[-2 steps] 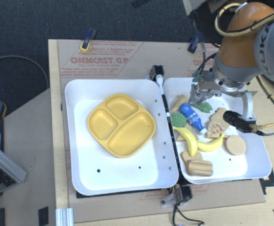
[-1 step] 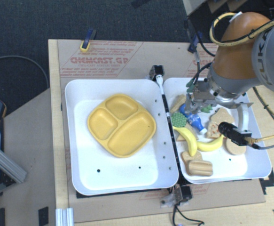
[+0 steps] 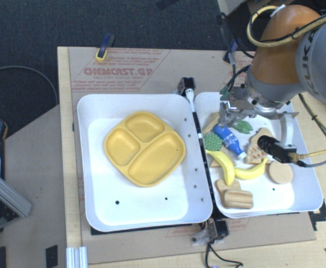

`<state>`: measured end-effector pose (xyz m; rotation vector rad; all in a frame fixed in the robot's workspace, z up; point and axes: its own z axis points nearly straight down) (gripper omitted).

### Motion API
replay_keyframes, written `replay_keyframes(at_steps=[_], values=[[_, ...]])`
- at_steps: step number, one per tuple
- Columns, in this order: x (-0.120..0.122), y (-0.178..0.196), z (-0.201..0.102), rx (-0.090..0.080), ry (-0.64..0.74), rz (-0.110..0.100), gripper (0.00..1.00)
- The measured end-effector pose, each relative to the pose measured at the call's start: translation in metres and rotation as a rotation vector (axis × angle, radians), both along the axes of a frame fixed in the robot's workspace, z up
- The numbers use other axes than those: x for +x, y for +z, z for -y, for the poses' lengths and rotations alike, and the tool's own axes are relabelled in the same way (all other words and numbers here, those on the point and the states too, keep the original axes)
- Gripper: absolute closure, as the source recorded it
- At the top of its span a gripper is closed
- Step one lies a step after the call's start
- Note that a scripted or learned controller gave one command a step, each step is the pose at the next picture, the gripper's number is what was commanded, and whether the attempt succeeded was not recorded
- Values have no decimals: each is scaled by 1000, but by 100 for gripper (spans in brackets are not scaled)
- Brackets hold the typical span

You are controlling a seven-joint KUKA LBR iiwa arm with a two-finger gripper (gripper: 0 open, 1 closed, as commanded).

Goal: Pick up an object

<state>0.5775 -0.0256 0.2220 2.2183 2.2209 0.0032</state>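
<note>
Banana [image 3: 234, 170], blue tube [image 3: 228, 139], green toy [image 3: 212, 142]: right bin [image 3: 308, 191]. My pincer [image 3: 230, 114] above them; grip state unreadable.

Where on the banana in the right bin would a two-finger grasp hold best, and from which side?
Probably straight down onto the banana near the bend of its curve, fingers closing across its narrow width. It lies flat, but the green piece and blue item crowd its upper end, and the tan block sits by its lower edge, so the middle looks freest.
</note>
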Motion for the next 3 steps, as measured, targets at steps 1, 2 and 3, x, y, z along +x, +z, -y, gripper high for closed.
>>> replay_keyframes(at_steps=[1, 2, 3], values=[[-8, -7, 4, 1, -2, -6, 100], [-6, 13, 3, 0, -1, 1, 100], [-3, 3, -3, 1, 0, -5, 100]])
